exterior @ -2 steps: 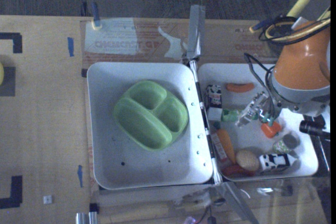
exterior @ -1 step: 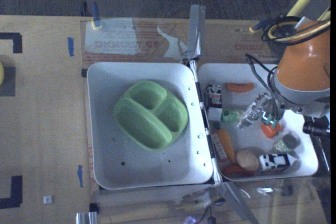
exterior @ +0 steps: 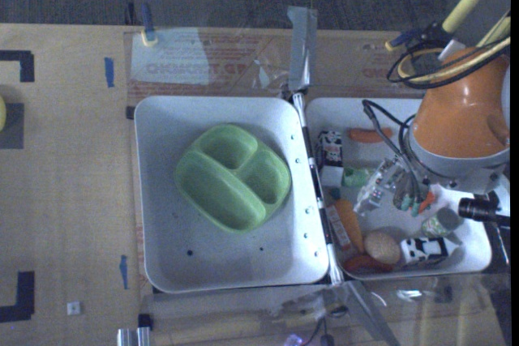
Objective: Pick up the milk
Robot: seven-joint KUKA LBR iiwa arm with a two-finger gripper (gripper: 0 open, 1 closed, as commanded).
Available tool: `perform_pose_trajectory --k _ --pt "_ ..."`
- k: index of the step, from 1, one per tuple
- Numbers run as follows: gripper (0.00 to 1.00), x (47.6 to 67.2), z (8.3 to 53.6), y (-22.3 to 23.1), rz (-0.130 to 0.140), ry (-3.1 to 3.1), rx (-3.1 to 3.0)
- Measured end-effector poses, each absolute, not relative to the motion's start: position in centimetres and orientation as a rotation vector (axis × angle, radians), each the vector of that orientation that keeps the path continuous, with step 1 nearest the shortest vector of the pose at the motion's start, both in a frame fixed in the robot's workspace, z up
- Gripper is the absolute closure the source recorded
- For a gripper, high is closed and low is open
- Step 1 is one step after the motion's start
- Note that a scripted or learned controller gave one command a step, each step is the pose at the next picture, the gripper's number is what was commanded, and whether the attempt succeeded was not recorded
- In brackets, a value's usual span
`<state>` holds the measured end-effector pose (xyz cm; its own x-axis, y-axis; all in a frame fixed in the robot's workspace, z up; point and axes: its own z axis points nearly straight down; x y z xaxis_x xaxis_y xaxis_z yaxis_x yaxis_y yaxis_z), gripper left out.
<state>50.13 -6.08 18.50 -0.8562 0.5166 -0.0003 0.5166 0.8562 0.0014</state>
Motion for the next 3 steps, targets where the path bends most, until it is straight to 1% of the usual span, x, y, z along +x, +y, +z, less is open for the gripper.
perform_pose_trajectory --k 1,2,3 --pt "1.0 51.2 13.5 -9.3 0.002 3.073 0.644" --pt "1.0 48.1 20.1 -13.6 0.0 3.083 0.575" --pt "1.0 48.2 21.2 -13.6 0.002 3.076 0.577"
